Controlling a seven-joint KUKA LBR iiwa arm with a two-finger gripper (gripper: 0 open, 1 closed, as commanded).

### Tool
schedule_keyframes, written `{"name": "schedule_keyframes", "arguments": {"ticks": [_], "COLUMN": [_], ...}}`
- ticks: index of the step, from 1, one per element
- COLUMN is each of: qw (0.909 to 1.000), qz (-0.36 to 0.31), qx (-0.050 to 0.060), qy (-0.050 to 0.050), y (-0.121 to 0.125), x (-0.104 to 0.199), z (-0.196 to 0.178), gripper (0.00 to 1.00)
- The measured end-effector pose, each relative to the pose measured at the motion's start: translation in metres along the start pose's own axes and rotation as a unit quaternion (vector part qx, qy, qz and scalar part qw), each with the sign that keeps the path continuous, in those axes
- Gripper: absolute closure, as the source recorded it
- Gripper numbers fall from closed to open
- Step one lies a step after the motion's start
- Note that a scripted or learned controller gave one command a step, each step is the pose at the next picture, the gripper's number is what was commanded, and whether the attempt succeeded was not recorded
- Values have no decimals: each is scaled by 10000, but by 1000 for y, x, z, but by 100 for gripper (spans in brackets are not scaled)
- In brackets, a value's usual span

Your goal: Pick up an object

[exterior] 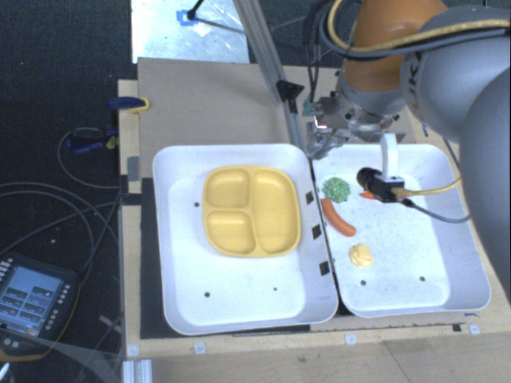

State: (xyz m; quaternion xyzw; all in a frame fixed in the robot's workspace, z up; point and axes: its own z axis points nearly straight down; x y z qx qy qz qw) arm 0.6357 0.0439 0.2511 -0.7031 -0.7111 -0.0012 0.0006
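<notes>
Jaws, their opening impossible to tell, hang at the upper-left corner of the right bin (pixel 447 294), where a descent could strike its wall and miss the broccoli (pixel 336 188) just below.

Teach pendant (pixel 28 298) on floor, lower left; blue clamp (pixel 126 102) at bench edge.

KUKA iiwa arm (pixel 469 94): smooth, rounded grey shell with a matte finish, its bulky link at 3 o'clock of the frame. Orange band (pixel 387 18) above the wrist, domed and glossy, at 1 o'clock. Yellow cable (pixel 332 18) curves round the band's 9 o'clock side, with thinner dark cables (pixel 315 22) bunched beside it. Gripper (pixel 321 142) under the band: small, silver-grey metal, detail too fine to read.
</notes>
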Motion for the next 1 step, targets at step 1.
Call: {"name": "schedule_keyframes", "arguments": {"ticks": [1], "qw": [10000], "qz": [1], "qx": [7], "qy": [-1], "y": [-16], "x": [50], "z": [0], "gripper": [100]}}
